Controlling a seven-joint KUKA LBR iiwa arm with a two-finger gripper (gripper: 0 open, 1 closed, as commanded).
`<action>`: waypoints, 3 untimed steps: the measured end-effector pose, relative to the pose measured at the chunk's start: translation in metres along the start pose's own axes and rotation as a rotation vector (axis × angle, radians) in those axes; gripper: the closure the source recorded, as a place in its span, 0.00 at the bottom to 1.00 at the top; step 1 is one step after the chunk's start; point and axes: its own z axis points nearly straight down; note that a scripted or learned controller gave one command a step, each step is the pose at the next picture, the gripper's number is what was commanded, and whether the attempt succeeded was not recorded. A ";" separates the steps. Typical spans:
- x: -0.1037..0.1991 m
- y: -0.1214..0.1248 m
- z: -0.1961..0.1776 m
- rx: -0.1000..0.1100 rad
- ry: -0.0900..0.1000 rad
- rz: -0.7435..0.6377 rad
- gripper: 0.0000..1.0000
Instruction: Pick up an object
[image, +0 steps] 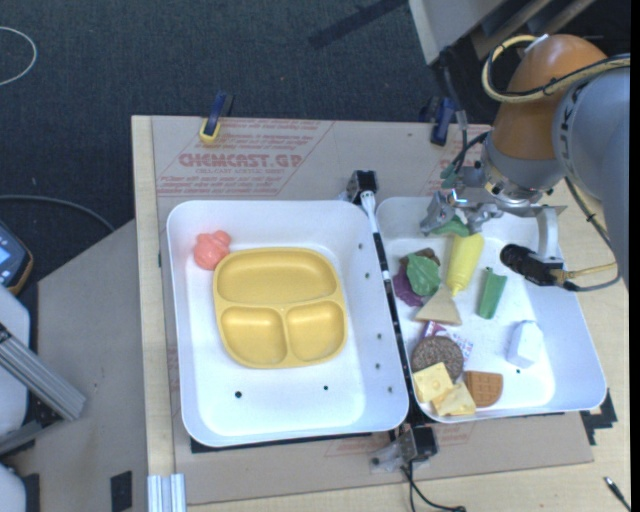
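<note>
Here we see the gripper (455, 212) low at the right bin's (570, 340) far end — whether it is wide or narrow we cannot tell — with a yellow bottle (463, 262) just below, long axis running toward us.

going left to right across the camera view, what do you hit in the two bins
Pink toy → yellow divided plate in the left bin → in the right bin: green leaf → yellow corn → green stick → white block.
</note>
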 end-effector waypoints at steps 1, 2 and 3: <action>0.001 0.006 -0.065 -0.002 0.000 -0.002 1.00; 0.001 0.007 -0.072 0.003 0.001 -0.002 1.00; 0.042 -0.010 -0.071 0.012 0.005 -0.005 1.00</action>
